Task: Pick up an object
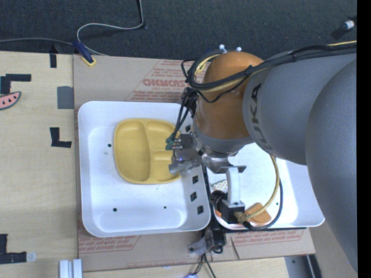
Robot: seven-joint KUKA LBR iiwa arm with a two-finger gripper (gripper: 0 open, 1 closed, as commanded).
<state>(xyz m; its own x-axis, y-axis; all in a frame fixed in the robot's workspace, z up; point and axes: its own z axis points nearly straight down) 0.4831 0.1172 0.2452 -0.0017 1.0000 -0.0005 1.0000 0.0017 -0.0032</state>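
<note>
Robotics lab bench, grey arm (301, 103) over two white bins (95, 172), cardboard sheet (133, 80) underneath, black tape marks (57, 136) on wood, loose cable (110, 26) on dark floor

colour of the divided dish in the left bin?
Yellow. The divided dish lies in the left bin, plain in the camera view.

I see cardboard sheeting (124, 77) with red print laid over the counter (35, 172), under both white bins. A thin cable (110, 26) trails across the dark floor (58, 4) above, and black tape marks (58, 138) dot the counter's left side.
</note>
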